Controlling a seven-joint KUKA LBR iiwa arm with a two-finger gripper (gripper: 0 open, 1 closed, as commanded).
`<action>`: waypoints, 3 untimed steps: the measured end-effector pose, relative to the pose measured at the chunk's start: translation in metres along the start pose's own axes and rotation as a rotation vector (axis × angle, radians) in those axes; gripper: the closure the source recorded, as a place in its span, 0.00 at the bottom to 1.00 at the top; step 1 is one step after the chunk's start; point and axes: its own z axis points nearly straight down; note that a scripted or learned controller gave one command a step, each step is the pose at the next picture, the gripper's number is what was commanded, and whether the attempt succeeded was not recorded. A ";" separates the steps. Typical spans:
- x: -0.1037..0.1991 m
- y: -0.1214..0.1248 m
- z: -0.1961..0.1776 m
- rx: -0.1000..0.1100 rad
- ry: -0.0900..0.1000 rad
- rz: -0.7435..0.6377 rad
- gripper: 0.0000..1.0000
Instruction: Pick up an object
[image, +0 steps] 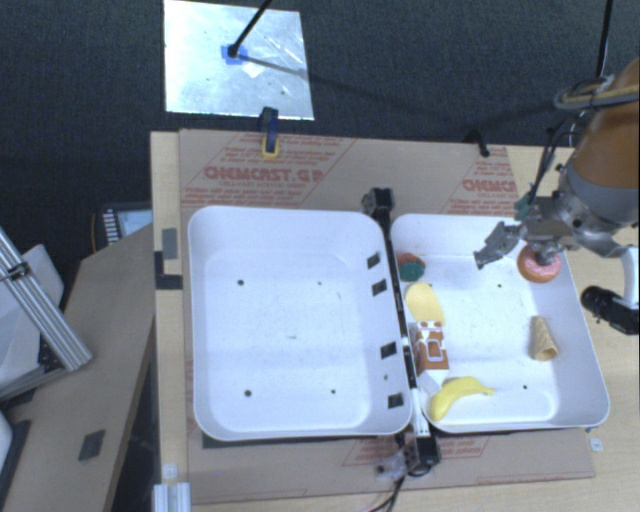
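Jaws (497, 247) look spread, holding nothing, hovering over the right bin (575, 400). Doughnut (540, 265) sits just beside them, near the far wall. Risk: a descent here lands on bare floor, or clips the doughnut and shoves it against the wall.

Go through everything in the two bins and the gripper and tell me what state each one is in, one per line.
Gripper: raised over the right bin, holding nothing that can be seen.
Banana: lying flat, near the front left.
Pink donut: flat, at the far right.
Ice cream cone: on its side.
Yellow piece: lying by the divider.
Orange and white box: lying flat.
Left bin: upright, beside the right bin.
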 end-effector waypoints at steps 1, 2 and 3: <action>-0.045 0.053 0.014 -0.004 -0.003 0.004 0.00; -0.059 0.084 0.123 0.003 -0.001 0.000 0.00; -0.037 0.042 0.185 -0.004 -0.001 0.001 0.00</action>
